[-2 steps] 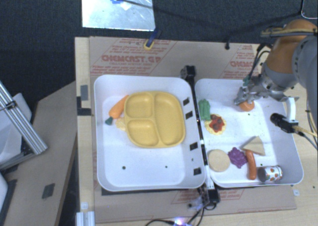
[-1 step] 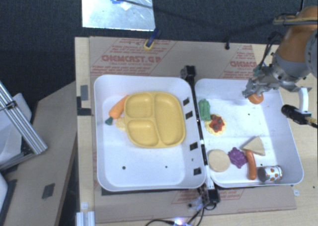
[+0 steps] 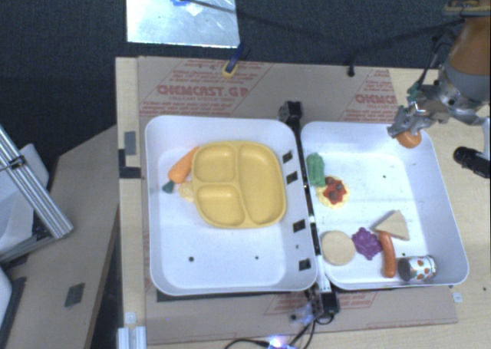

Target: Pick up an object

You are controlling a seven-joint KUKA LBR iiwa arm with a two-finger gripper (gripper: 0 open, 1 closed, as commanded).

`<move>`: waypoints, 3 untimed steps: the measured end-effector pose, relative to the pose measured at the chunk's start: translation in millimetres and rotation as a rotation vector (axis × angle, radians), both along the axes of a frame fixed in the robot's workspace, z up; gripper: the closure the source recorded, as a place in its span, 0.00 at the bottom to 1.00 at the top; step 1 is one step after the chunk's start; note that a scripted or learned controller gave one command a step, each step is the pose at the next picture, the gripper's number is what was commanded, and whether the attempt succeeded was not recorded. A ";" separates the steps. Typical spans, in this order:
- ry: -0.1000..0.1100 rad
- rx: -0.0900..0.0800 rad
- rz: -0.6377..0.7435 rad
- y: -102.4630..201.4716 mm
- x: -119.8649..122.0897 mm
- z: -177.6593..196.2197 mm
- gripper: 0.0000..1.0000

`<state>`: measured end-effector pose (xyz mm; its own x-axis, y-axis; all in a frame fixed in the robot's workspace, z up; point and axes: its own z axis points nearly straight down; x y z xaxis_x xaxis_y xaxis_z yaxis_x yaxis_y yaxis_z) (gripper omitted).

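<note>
My gripper [image 3: 406,128] hangs at the far right corner of the right bin [image 3: 441,186], reaching in from the upper right. A small orange object [image 3: 411,139] sits between its fingertips, and the fingers are shut on it. Lying in the right bin are a green vegetable [image 3: 315,169], a red-and-yellow pizza piece [image 3: 334,192], a round tan cookie [image 3: 337,248], purple grapes [image 3: 366,242], a sandwich wedge [image 3: 393,225], an orange sausage [image 3: 387,255] and a small can [image 3: 418,268].
The left bin [image 3: 165,248] holds a yellow divided plate [image 3: 234,184] with a carrot [image 3: 182,165] at its left edge. A black divider [image 3: 303,186] runs between the bins. A metal sheet [image 3: 182,2] lies beyond the bench.
</note>
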<state>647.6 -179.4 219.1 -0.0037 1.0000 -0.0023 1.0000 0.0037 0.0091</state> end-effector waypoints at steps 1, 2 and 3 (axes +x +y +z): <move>0.005 0.001 0.000 0.0 1.0 6.0 1.00; 0.007 0.004 0.005 47.7 -17.1 13.9 1.00; 0.009 0.004 0.005 88.6 -40.4 21.1 1.00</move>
